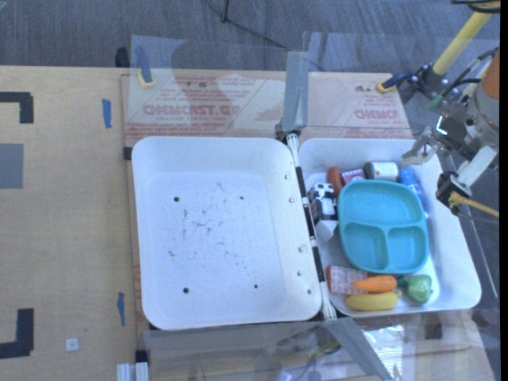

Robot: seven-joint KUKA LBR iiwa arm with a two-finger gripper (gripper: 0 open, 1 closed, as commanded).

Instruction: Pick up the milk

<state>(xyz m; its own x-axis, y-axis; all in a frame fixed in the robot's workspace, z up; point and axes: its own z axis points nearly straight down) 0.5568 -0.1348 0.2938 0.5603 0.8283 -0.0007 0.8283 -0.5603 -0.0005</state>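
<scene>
Pale wooden counter (63, 236) carries two white bins; the black-and-white cow-patterned milk carton (321, 202) lies in the right bin (464, 280), beside the blue divided plastic plate (383, 226). My gripper (440, 145) hovers near that bin's far right corner, well apart from the milk; I cannot tell its state, so picking remains undone.

The milk (321, 202) was a small carton with a black-and-white cow-patch pattern. It lay in the right bin (468, 280), close against that bin's left wall, near the divider between the two bins. It rested on its side rather than upright. The blue divided plate (384, 227) touched or overlapped its right edge, and a red sausage-like item (336, 178) lay just above it.
</scene>
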